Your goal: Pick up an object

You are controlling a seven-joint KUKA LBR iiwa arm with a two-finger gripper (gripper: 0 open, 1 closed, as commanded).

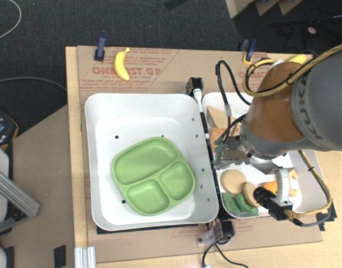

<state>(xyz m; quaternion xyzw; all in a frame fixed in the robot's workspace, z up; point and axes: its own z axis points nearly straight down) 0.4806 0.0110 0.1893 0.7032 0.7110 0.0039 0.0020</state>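
My gripper (226, 151) reaches down into the left part of the right bin (309, 201), under the arm's orange band and grey wrist. Just beyond it lies a tan wedge (216, 116). In front of it sit a round tan bun (233, 181) and a second tan round piece (250, 192), with a green leafy item (238, 205) at the bin's near edge. A small orange piece (270, 187) shows beside them. The wrist hides whatever lies directly under the gripper.
The left bin (104, 116) holds a green divided plate (153, 175). A yellow banana (122, 63) lies on the cardboard bench behind the left bin. Blue clamps (100, 47) grip the bench's far edge. The arm's bulk covers most of the right bin.
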